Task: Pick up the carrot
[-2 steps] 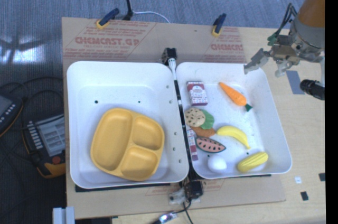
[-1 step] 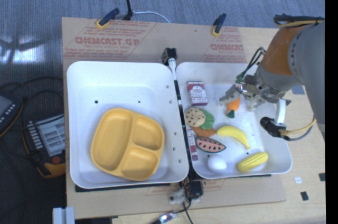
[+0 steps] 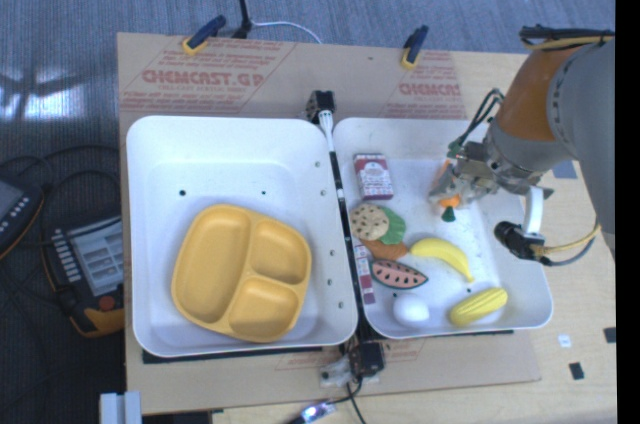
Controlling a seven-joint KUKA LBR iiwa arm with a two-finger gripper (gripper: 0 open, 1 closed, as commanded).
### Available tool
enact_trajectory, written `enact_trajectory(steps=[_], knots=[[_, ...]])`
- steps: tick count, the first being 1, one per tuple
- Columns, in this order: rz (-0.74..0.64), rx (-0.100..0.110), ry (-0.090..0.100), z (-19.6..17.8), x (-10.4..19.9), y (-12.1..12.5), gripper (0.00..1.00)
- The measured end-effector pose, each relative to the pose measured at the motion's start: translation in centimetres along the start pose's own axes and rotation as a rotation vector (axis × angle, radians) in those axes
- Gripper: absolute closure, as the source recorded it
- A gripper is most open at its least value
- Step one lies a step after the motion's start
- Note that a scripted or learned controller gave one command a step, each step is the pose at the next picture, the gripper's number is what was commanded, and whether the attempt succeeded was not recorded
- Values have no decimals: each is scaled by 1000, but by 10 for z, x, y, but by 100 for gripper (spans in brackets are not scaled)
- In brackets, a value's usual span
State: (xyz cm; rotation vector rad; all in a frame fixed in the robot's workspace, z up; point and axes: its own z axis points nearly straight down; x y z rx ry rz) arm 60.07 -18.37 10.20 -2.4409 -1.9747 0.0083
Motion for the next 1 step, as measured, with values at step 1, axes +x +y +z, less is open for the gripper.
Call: enact_trajectory(steps=[1], knots=[[78, -17, 5, -110, 94, 53, 100]])
